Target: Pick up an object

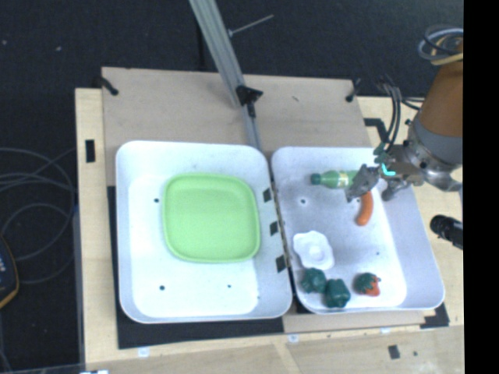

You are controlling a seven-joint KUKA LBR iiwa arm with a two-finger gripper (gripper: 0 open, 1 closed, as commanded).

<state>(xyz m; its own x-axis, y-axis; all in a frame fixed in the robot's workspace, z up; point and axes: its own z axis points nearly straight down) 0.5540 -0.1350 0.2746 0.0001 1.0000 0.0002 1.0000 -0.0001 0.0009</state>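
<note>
My gripper hangs over the upper right part of the right bin, fingers spread, so it is open with nothing between them. An orange carrot-shaped piece lies just below and left of the fingertips. Just left of the gripper a small green bottle lies on its side. Lower in the same bin sit a white cup-like piece, two dark green pieces and a red and green piece.
The left bin holds a light green square plate. A grey pole slants up from the divider between the bins. Cables run on the dark floor at the left.
</note>
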